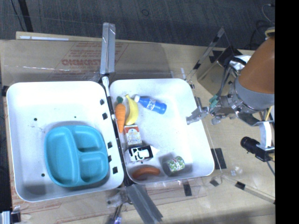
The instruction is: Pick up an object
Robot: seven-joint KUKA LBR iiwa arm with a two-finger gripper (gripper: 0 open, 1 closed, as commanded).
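Leftward, a blue tray (74, 155) fills one bin (28, 97); bottle (152, 104), banana (132, 110), carrot (120, 117) share the other; hand (198, 115) state unclear.

One fixed camera looks down from above the counter (42, 55) at a slant, far enough off to take in the left bin (28, 106) and the right bin (187, 97) whole, side by side. The arm (257, 73) enters from the right edge.
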